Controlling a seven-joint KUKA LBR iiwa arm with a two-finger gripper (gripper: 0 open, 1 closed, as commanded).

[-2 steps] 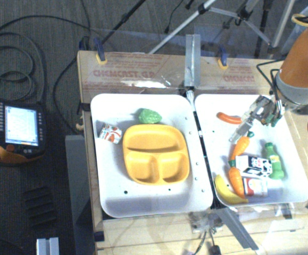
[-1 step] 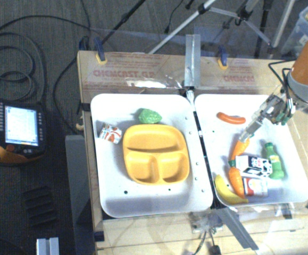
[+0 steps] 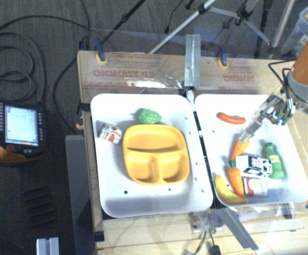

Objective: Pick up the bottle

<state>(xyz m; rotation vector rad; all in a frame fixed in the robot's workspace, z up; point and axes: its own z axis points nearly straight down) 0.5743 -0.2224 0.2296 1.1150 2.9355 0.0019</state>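
Gripper (image 3: pixel 248 132) hangs low over the upper middle of the right bin (image 3: pixel 301 195), its tip close to the top of an orange carrot (image 3: pixel 238 149); whether it is open or shut I cannot tell, since the tip is too small and blurred. Nothing visibly sits in its grasp. Down and to the right, the green bottle (image 3: pixel 274 160) lies apart from the tip, just beside a black-and-white carton (image 3: pixel 255 165) (other toy food crowds below). My reading is that the approach is underway, with no grasp made. Next, the tip likely needs to shift toward the frame's lower right, centre over the bottle and descend without catching the carton.
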